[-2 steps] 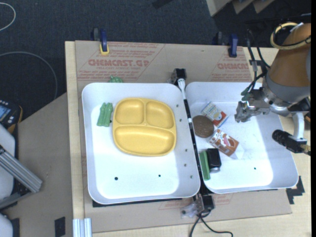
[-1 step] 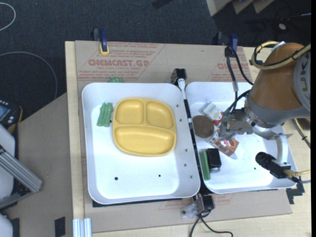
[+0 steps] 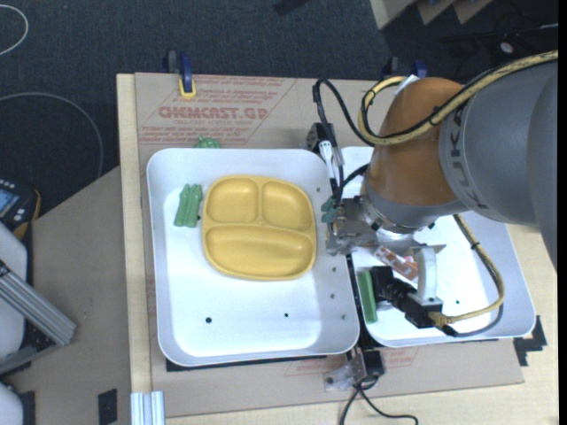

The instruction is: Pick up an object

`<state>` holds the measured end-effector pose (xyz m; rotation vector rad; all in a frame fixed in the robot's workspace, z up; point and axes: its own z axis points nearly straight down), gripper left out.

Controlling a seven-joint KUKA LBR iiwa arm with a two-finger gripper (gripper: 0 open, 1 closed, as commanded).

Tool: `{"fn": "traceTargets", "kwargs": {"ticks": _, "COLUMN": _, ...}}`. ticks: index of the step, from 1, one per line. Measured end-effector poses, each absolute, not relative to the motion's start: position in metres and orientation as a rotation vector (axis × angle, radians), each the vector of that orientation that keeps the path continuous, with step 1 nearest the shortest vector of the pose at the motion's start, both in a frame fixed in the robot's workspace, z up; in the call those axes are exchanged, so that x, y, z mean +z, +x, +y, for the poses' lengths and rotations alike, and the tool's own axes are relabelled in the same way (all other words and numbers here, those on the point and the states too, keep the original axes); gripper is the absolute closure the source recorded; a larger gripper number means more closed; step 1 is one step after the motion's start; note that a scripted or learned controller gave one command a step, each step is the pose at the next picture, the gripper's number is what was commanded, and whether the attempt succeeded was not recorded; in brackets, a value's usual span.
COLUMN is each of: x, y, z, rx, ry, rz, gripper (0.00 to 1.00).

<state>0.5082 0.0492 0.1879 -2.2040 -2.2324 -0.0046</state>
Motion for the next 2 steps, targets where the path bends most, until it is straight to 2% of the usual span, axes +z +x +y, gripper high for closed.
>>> {"fn": "traceTargets", "kwargs": {"ticks": 1, "x": 0.308, "y": 0.480, "z": 0.097, "rx": -0.020, "ry": -2.215, "rz": -2.235, "gripper": 1.00}}
{"fn": "traceTargets", "kwargs": {"ticks": 2, "x": 0.420, "y": 0.481, "z": 0.079, "rx": -0.021, "ry": -2.227, "rz": -2.229, "gripper": 1.00}}
